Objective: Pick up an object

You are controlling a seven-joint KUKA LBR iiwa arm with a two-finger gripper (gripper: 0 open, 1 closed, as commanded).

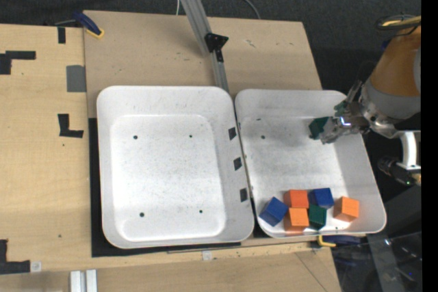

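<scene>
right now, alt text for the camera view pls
The claw hangs over the right bin with a dark green block at its tip. Six blocks, blue, orange and green, cluster at that bin's near edge, beside the left bin.

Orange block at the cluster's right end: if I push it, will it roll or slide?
Probably slides: the orange block looks cube-shaped with flat faces. It likely stays rigid. Sitting near the right bin's wall, it may jam there.
</scene>
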